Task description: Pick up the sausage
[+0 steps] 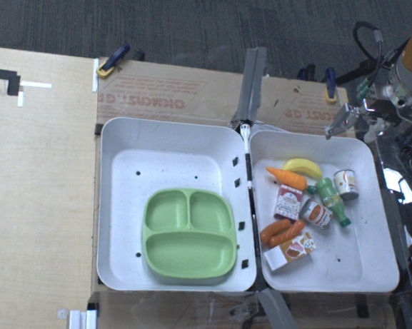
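Observation:
The sausage (282, 232) is a short orange-brown double link lying in the right bin (369, 271), left of centre, between a red-and-white box (288, 202) and a small carton (291, 251). My gripper (352, 127) hangs over the bin's far right corner, well above and beyond the sausage. It is open and there is nothing between its fingers.
Around the sausage lie a carrot (286, 177), a banana (302, 166), a green bottle (332, 201) and two small cans (345, 184) (316, 213). A green divided plate (189, 235) sits in the left bin (118, 188). The right bin's near right floor is bare.

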Robot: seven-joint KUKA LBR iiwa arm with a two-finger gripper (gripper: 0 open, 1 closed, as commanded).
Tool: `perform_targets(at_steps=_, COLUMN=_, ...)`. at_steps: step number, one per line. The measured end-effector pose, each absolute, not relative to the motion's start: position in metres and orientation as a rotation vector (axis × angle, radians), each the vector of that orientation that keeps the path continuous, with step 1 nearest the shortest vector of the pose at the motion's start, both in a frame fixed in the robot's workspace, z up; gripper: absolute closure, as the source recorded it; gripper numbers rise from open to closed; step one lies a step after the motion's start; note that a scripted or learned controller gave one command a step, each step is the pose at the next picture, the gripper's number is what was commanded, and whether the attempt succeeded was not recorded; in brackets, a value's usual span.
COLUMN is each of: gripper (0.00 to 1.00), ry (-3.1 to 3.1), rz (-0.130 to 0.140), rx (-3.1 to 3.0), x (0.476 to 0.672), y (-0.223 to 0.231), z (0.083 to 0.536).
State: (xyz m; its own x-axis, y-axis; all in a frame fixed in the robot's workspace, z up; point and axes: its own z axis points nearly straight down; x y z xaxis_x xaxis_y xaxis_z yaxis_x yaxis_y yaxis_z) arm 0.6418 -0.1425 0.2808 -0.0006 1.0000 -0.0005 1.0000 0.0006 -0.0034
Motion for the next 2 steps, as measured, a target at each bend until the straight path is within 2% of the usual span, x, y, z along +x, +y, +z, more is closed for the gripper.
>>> perform_targets(at_steps=1, gripper=0.0, ry=-2.099, rz=0.005, rx=-2.334, x=0.585, y=-0.144, z=0.137)
perform_targets(at_steps=2, gripper=0.0, ry=-1.935, rz=-0.028, rx=-2.505, x=0.637, y=-0.141, z=0.106)
